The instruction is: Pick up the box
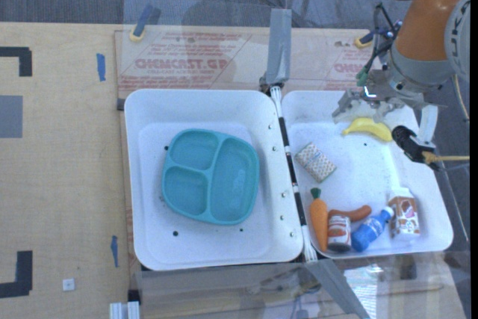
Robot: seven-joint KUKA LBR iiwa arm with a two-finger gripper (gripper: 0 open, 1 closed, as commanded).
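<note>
A small box [314, 161] with a pale checked pattern lies tilted near the left wall of the right bin [441, 194]. My gripper [367, 109] hangs over the far part of that bin, up and to the right of the box and well apart from it. It stands open, right above a yellow banana [369, 130], with nothing between its fingers. A small brown and white carton [404, 214] stands at the bin's near right corner.
Along the near side of the right bin lie a carrot [319, 218], a red can [339, 231], a sausage [358, 212] and a blue bottle [372, 228]. The left bin [142, 131] holds a teal divided plate [211, 176].
</note>
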